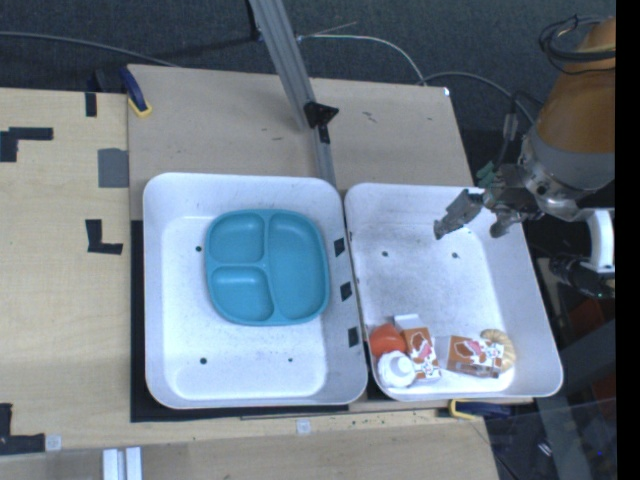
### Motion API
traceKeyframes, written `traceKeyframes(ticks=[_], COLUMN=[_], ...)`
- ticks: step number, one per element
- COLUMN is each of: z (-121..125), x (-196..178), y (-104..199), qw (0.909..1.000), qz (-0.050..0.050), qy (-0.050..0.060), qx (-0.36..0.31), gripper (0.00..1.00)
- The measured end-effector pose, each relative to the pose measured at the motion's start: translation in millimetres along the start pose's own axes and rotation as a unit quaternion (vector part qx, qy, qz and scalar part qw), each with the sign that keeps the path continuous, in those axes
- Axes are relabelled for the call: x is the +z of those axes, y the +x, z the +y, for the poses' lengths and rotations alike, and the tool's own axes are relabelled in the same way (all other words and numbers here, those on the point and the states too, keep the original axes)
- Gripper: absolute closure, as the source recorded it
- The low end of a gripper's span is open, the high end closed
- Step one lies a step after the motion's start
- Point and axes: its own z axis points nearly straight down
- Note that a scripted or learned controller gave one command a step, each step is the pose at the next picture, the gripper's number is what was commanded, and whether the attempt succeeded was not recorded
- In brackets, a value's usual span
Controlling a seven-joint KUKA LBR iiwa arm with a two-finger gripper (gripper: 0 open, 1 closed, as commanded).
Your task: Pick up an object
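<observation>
Three small objects—an orange cup (386, 341), a white lid (397, 369) and a packet (481, 353)—lie along the right bin's (440, 278) near edge, a blue plate (267, 266) fills the left bin (175, 298), and farther back the hand (472, 218) hovers open, holding nothing.

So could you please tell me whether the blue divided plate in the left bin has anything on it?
Empty: all three compartments of the blue plate show bare blue surface.

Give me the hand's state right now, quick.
Hand: open, holding nothing, above the upper right part of the right bin, well away from the small packets at the bin's near edge.
</observation>
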Motion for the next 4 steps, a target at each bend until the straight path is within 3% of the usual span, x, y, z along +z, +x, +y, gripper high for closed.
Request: traceKeyframes(ticks=[1, 4], z=[0, -9], x=[0, 176], y=[0, 9], qw=[1.0, 1.0], qz=[0.0, 0.0], qy=[0.0, 0.004], qx=[0.0, 0.001], gripper=[0.0, 0.0])
